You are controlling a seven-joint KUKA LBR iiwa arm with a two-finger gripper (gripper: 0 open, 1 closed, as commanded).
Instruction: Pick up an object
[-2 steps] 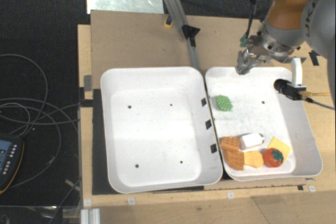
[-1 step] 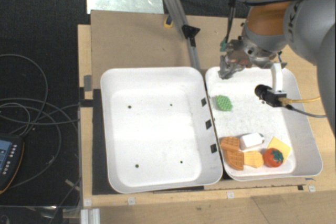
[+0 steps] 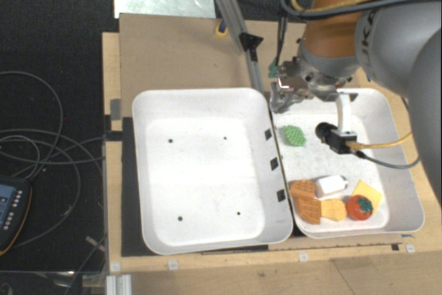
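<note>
1 green piece [image 3: 295,135] | long axis up-down | end effector [image 3: 280,101] above-left

A robotics lab bench set up for machine picking trials.

A grey industrial arm [image 3: 407,38] with an orange band leans over two shallow white bins [image 3: 207,169] on a bare plywood bench [image 3: 179,52]. Loose black cables [image 3: 41,128] trail across dark carpet beside a handheld control pendant [image 3: 10,207]. A metal tripod leg [image 3: 228,3] crosses the bench, and toy food pieces [image 3: 335,198] lie in the right bin.
</note>
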